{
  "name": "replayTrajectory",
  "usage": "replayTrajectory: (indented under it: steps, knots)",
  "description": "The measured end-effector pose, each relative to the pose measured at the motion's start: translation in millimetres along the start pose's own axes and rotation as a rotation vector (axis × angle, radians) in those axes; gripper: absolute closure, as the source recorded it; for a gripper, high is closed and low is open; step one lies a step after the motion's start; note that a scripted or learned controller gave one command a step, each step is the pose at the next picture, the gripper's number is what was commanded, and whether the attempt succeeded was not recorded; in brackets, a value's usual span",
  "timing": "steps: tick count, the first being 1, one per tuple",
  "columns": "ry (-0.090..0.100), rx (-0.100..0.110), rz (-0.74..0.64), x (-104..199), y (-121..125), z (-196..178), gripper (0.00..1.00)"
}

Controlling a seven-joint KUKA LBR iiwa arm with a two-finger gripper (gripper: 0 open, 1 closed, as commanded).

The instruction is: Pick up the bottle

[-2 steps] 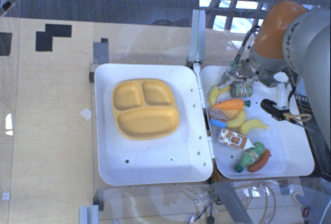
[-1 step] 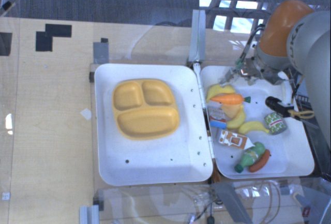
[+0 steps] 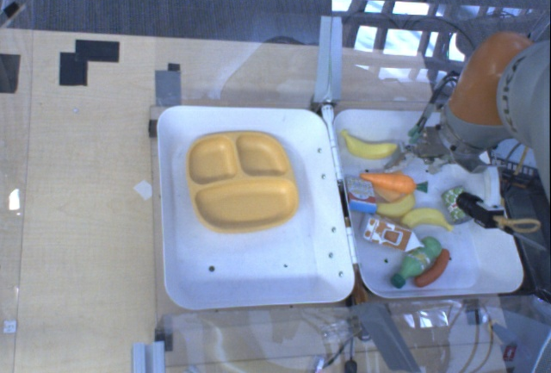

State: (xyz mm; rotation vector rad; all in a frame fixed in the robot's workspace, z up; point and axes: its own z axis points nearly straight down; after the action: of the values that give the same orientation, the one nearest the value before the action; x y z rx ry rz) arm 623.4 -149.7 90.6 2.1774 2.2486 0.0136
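From the camera view, the green bottle (image 3: pixel 417 263) is seen lying tilted near the front edge of the right bin (image 3: pixel 499 276), touching a red sausage-like toy (image 3: pixel 433 269) on its right and just in front of a small printed carton (image 3: pixel 388 234). It is judged that the task is not yet accomplished: the bottle rests on the bin floor, and no lift has been made. The approach, the grasp and the raising are all left to be done.

The gripper (image 3: pixel 419 147) is seen at the back of the right bin, beside a banana (image 3: pixel 368 146) and above a carrot (image 3: pixel 392 183), well apart from the bottle. Nothing is seen held by it, and how far it is open cannot be told, since it is blurred against the clutter.

A yellow divided plate (image 3: pixel 242 179) is seen in the left bin (image 3: pixel 258 276), which stands beside the right bin on the bench (image 3: pixel 77 190).
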Motion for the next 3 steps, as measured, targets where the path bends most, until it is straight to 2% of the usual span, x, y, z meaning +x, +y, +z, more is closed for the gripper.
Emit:
replayTrajectory:
  steps: [1, 2, 3]
  knots:
    - [0.004, 0.005, -0.103, 35.0, -132.6, -0.8, 0.00]
    - [0.002, 0.006, -0.094, 41.6, -51.5, -0.6, 0.00]
    - [-0.001, 0.007, 0.045, -34.8, -14.6, -119.0, 0.00]
